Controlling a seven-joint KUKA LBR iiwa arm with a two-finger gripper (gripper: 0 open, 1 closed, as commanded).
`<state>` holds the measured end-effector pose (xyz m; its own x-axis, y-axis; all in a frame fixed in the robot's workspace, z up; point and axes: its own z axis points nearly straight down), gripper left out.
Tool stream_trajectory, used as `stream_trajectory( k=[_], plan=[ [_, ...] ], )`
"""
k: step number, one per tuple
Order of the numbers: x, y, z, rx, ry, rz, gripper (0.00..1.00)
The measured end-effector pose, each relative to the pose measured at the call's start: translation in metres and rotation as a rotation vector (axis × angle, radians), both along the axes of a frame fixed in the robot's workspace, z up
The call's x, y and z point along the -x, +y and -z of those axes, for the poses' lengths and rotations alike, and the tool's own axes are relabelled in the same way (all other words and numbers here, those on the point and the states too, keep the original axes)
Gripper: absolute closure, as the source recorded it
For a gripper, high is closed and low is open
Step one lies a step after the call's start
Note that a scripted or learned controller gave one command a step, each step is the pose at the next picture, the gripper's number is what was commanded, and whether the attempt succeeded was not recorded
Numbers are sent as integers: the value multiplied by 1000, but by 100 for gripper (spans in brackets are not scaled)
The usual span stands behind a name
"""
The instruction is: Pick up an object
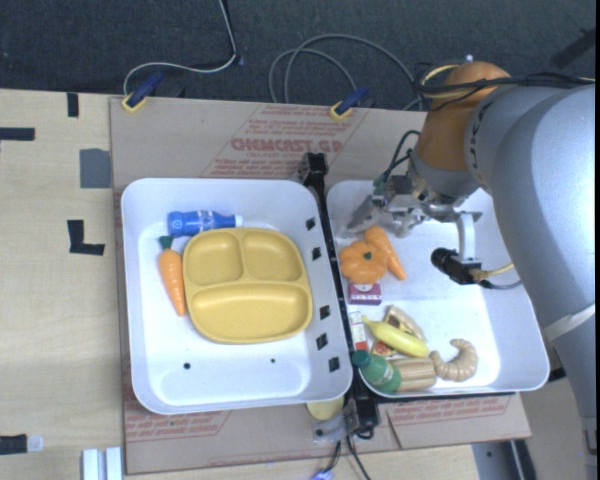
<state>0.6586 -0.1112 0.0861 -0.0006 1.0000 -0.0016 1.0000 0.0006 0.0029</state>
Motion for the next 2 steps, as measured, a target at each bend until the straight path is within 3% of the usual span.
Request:
stream_trajectory(
  k=[1,2],
  plan=[
    [41,16,-1,2,-1,0,0],
    [17,14,0,-2,1,-1,0]
  ],
)
